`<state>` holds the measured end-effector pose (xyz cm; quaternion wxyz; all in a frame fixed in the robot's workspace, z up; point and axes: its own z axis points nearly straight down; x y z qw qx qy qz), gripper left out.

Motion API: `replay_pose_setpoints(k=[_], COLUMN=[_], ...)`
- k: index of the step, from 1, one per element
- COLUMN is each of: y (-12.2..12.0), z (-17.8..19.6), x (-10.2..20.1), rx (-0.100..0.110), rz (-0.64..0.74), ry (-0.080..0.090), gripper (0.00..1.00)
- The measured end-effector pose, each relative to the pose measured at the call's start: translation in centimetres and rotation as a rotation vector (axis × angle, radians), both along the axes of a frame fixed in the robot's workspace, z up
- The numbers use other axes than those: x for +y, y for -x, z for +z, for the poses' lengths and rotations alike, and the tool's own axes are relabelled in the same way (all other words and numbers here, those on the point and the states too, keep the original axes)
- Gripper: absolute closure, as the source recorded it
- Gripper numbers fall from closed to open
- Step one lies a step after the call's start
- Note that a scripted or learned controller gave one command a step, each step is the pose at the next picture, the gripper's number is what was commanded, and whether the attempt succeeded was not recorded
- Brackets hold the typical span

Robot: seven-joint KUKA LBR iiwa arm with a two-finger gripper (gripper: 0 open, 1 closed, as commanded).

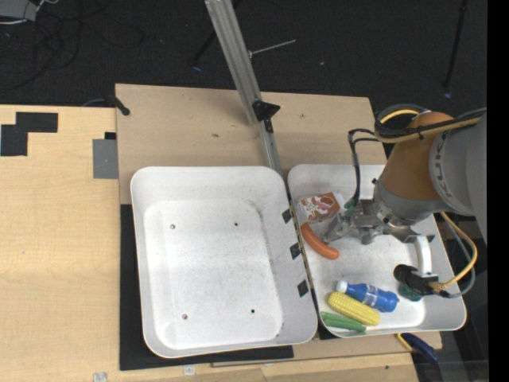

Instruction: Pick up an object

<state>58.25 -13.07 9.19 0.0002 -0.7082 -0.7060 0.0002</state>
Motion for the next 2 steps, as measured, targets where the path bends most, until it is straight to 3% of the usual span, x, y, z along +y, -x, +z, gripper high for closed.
replay_pose_setpoints(k=[1, 2], y=[0.0, -0.9], z=[1.0, 5.8], x=[-0.1, -0.2], rx=[0.0, -0.003], rz=[-0.006, 0.004], ry=[-0.001, 0.0], gripper=[1.0, 1.0])
